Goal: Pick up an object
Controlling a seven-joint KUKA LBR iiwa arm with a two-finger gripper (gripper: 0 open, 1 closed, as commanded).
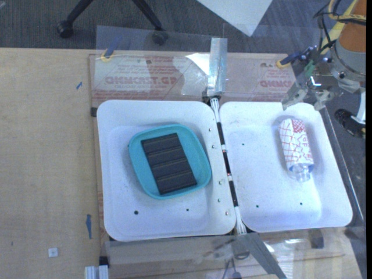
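Note:
A crushed clear bottle [294, 146] with a red-and-white label lies lengthwise in the right bin [261, 202], toward its far right side. In the left bin [116, 214] a teal dish [139, 173] carries a dark ridged block [168, 163]. My gripper [305, 101] hangs over the right bin's far rim, just beyond the bottle's top end and apart from it. It is open, and nothing sits between its fingers [290, 101].
A metal divider [226, 167] runs between the two bins. A clear taped sheet with red lettering [151, 80] lies behind them. The arm's orange band [354, 36] and cables sit at the top right. Bare wooden bench [40, 156] spreads to the left.

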